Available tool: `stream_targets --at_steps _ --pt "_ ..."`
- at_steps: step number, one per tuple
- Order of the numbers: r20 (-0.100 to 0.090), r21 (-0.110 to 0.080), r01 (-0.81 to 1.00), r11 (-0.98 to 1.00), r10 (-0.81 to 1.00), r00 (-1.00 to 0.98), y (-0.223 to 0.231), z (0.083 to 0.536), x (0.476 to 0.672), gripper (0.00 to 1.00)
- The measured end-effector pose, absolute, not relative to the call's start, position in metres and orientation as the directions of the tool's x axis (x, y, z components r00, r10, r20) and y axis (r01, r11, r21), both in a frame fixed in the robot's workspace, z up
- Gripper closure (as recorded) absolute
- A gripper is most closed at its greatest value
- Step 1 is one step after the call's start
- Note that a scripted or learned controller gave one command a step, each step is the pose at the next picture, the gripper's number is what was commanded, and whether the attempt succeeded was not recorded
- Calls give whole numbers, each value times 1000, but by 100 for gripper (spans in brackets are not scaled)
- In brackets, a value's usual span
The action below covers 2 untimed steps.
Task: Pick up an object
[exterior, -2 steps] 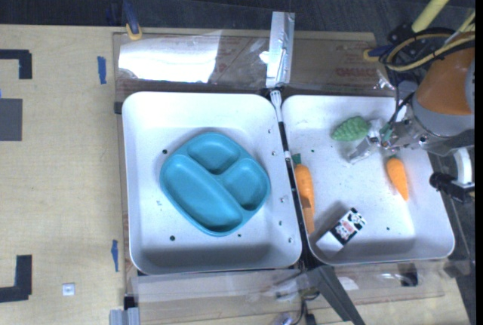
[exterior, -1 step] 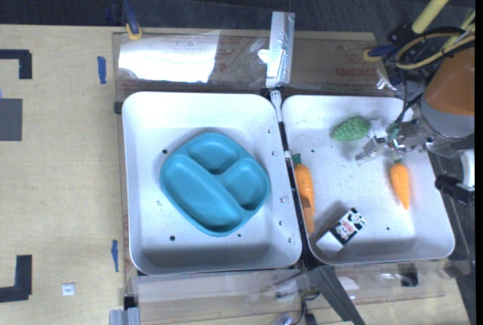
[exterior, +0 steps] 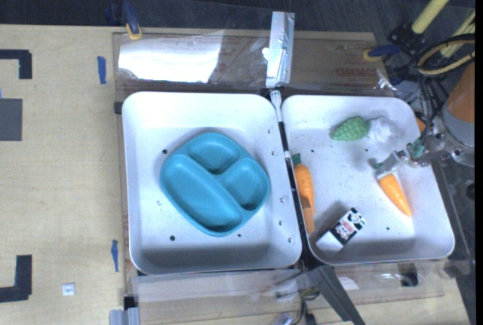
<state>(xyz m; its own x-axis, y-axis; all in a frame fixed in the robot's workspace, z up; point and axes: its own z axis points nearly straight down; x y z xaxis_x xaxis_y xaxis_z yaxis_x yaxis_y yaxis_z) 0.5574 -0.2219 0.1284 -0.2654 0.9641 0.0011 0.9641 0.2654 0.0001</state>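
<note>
Surface [exterior: 53, 165]: pale wood, carrying two shallow white bins side by side.

Left bin [exterior: 143, 240]: holds one teal divided plate [exterior: 215, 182] with three compartments, lying near the bin's middle and turned at a slant to its edges.

Right bin [exterior: 430, 237]: holds four items.
- Green knobbly toy [exterior: 350, 129], near the far edge, just beside a crumpled clear or white scrap [exterior: 383, 130] toward the far right corner.
- Orange carrot [exterior: 304, 191], lying along the left edge, against the wall shared with the left bin.
- Second orange carrot [exterior: 395, 192], near the right edge, pointed end toward the near right corner.
- Small black-and-white box [exterior: 346, 227], near the near edge, tilted.

Arm: enters over the right bin's right edge, orange band at the view's right border. Gripper [exterior: 392, 161] sits low above the blunt top end of the second carrot, touching or just above it. Jaws: cannot tell whether open or closed; no item is seen between them.

Behind the bins: a clear sheet [exterior: 196, 52] and a metal bracket [exterior: 281, 48] at the far edge.
</note>
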Motion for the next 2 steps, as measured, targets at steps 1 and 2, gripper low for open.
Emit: stream_targets --at_steps 1,2 --pt "7 8 971 238 971 -239 -214 97 562 0" --pt "1 8 971 238 971 -238 -216 105 563 100"
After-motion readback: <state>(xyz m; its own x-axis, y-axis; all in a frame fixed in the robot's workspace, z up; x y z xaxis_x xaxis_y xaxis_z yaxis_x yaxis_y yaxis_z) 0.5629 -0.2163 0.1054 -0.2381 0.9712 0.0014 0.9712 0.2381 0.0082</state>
